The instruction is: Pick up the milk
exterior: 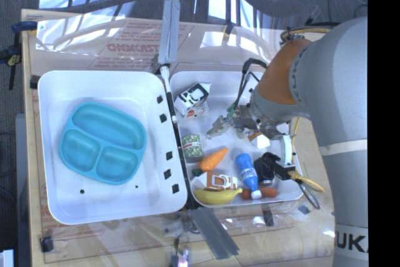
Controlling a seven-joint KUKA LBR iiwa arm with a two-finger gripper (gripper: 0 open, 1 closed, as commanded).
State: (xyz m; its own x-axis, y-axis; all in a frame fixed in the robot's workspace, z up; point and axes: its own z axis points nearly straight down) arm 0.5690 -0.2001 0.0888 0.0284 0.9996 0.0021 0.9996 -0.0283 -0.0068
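A blue divided tray (103, 142) lies in the left bin (50, 97); carrot (214, 159), banana (217, 196), blue bottle (247, 172) share the right bin (219, 79).

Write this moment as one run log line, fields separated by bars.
task: pick up milk | milk carton: lying in right bin, far left corner, not held | hand: above bin middle, right of carton | blue tray: left bin

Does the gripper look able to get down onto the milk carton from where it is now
Probably yes. The milk carton lies in the far corner of the right bin with nothing on top of it; the gripper hangs just beside it, over open floor.
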